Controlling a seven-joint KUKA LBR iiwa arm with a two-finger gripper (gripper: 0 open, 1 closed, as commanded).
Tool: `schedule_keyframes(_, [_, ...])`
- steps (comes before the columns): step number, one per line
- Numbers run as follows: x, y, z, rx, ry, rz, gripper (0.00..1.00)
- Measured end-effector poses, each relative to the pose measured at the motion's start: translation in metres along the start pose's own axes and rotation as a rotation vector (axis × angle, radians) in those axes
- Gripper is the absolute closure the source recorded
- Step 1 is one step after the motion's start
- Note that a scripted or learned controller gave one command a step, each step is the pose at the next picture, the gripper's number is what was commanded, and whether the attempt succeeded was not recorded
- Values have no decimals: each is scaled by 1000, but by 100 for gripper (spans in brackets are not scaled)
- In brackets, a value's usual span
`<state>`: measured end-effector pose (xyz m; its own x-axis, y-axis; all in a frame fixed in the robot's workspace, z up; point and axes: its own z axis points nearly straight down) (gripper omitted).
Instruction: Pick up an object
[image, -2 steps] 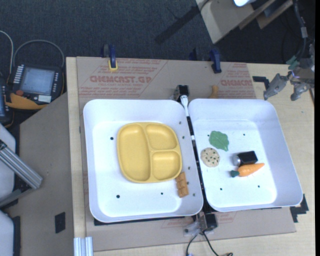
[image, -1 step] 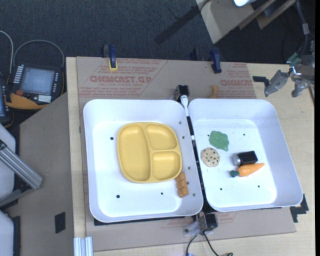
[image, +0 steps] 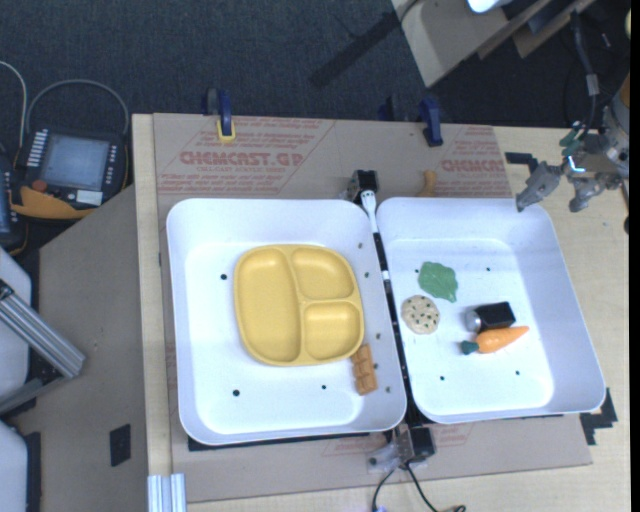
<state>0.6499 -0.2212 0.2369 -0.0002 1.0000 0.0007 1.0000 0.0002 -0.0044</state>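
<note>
Up top right, tool (image: 558, 188) hovering past the far right corner of the right bin (image: 560, 262), fingers spread apart, nothing between them

Down in the right bin: green leafy piece (image: 438, 280) toward the middle, round speckled cookie (image: 421, 314) just below and left of it, small black block (image: 491, 316) to the right, orange carrot (image: 497, 340) lying touching the block's near side, green end pointing left

Over in the left bin (image: 195, 330): yellow divided plate (image: 297, 303) with three compartments, sitting about centre; small brown ridged piece (image: 364, 370) just off the plate's near right corner

Both bins side by side on the counter (image: 150, 250), well below the tool
</note>
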Motion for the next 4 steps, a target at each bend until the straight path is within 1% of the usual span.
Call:
schedule_keyframes(1, [8,4,48,2,1,-1,0])
schedule_keyframes(2, [-1,1,103,1,0,1,0])
schedule_keyframes(3, [-1,3,88,-7,-3,-1,100])
schedule_keyframes(4, [-2,2,44,-12,-4,0,100])
